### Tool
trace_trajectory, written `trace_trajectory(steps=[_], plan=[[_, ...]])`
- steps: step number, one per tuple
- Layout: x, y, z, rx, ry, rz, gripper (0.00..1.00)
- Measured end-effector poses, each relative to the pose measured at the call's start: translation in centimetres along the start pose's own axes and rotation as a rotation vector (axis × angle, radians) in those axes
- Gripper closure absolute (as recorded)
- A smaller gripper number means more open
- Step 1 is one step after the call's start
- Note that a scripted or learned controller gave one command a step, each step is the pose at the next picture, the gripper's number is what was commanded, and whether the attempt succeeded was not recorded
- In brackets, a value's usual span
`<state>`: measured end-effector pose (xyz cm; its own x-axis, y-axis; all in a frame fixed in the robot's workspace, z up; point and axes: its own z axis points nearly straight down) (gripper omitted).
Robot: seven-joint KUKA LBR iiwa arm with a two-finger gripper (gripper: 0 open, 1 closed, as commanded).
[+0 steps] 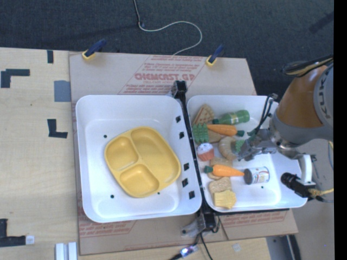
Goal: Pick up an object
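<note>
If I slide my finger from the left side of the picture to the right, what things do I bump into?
Left white bin → yellow divided plate → lower orange carrot → small can lying on its side → grey arm with its orange band.

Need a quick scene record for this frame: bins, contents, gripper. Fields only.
left bin: yellow tray, three compartments
right bin: toy food pile; green bottle, two carrots, cracker, small can
gripper: low in right bin, beside the pile; fingers unclear
arm: reaches in from the right
held: nothing seen
</note>
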<state>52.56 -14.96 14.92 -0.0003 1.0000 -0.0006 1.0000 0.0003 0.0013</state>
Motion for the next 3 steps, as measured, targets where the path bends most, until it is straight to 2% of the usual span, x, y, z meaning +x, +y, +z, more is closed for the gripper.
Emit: trace_trajectory(steps=[2, 3], plan=[[0.2, 0.5, -7.7, -0.001, 0.000, -0.001, 1.00], [5.1, -0.5, -6.6, 0.004, 0.002, -0.005, 1.00]])
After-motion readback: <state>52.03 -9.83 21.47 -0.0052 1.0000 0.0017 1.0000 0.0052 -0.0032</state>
